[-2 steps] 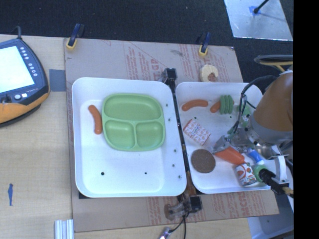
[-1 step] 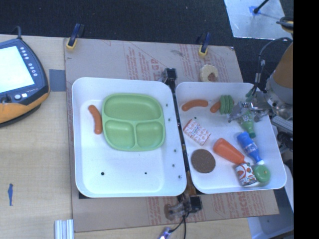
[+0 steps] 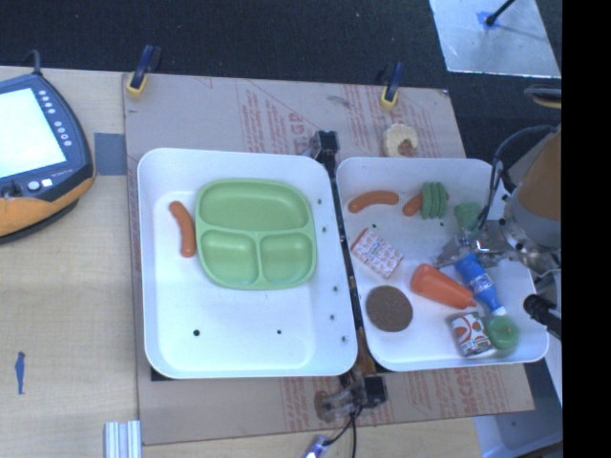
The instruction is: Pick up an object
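Observation:
My gripper (image 3: 465,249) reaches in from the right, low over the right bin (image 3: 434,356), with the grey arm (image 3: 537,198) behind it. It hovers just above a blue tube (image 3: 477,284) and beside a small green piece (image 3: 466,215). An orange cone-shaped carrot (image 3: 441,287) lies just left of the tube. Nearby sit a brown disc (image 3: 389,308), a patterned packet (image 3: 374,253), a small can (image 3: 468,334) and a green cap (image 3: 502,334). A sausage (image 3: 372,199) and a carrot with a green top (image 3: 427,200) lie at the bin's far side.
The left bin (image 3: 167,342) holds a green divided plate (image 3: 256,234) and an orange sausage (image 3: 183,228). A pale round pastry (image 3: 401,141) lies on the board behind the right bin. A control pendant (image 3: 38,156) rests at the far left of the bench.

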Action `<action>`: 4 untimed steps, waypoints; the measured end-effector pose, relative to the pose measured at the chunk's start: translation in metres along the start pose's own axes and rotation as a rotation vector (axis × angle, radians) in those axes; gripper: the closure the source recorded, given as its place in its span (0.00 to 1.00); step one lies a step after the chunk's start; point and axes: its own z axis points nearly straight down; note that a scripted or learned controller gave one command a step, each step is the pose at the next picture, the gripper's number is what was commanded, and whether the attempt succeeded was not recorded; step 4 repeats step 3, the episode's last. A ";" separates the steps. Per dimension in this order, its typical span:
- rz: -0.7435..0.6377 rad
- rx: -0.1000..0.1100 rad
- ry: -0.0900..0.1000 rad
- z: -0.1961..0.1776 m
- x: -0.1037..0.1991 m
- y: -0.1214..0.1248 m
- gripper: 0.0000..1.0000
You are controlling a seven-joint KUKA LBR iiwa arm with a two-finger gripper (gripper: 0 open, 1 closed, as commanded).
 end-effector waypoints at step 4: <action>0.003 0.006 0.000 -0.097 0.126 0.037 1.00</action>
